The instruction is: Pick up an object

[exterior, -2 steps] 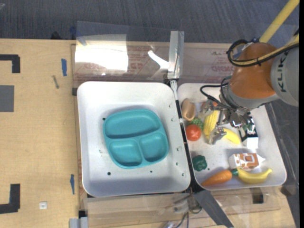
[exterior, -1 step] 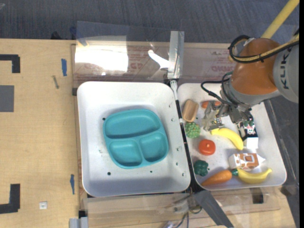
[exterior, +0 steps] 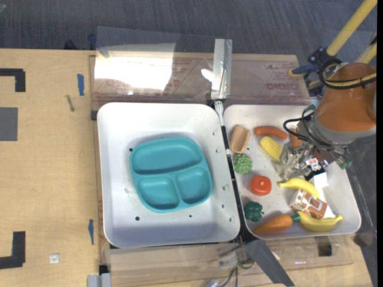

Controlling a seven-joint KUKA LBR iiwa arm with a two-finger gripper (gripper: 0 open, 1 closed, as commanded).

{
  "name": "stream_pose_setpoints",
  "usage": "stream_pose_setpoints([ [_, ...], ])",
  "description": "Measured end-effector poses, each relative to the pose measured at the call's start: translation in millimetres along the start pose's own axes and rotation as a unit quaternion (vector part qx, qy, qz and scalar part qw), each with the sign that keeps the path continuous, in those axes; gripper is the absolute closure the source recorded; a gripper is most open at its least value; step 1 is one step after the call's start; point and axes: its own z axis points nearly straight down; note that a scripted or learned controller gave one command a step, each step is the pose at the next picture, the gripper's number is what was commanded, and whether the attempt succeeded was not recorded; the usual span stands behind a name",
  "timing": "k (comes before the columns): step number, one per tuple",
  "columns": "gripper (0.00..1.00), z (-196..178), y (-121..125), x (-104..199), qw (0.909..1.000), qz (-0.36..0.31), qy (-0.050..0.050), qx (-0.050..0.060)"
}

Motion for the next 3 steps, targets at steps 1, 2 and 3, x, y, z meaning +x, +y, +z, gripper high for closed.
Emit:
stream_pose_setpoints([
  [1,0.0,0.8,1.4,-0.8,1.0,-0.001,0.0,-0.001],
  [2,0.0,0.6,28.2,-34.1,1.0,0.001,-0.002,-0.001],
  [3,1.0,-12.0,27.0,-35.9,1.0,0.001,-0.005,0.001],
])
